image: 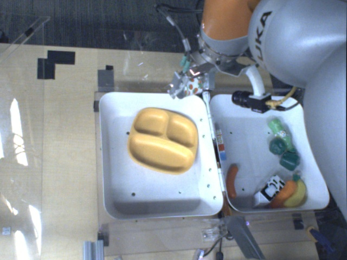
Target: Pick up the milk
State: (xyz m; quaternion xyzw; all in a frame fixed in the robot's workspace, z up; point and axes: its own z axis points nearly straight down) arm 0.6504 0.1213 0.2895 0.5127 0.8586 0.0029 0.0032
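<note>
We begin at the left white shallow bin [108, 161], where a yellow moulded plastic tray with three hollows [162, 140] lies near the middle, a little toward the far wall. Above that bin's far right corner hangs the two-finger gripper [190, 83], below the arm's orange band [230, 10]. Something small with white, red and green patches sits at its tip; we cannot tell whether that is part of the tool or a thing in its grasp, nor how wide it stands.

Moving right into the right white shallow bin [238, 145], we see a red-orange sausage-shaped toy [232, 180] along the left wall, three green blocky pieces [282, 142] near the right wall, and in the near right corner a small white carton with black patches [272, 188], which we take to be the milk, touching an orange carrot-like toy [287, 191] and a yellow banana-like one [297, 195].

We judge the carton light and fairly stiff with smooth flat sides; gripping across two opposite flat faces looks best, though its neighbours crowd one side.
</note>
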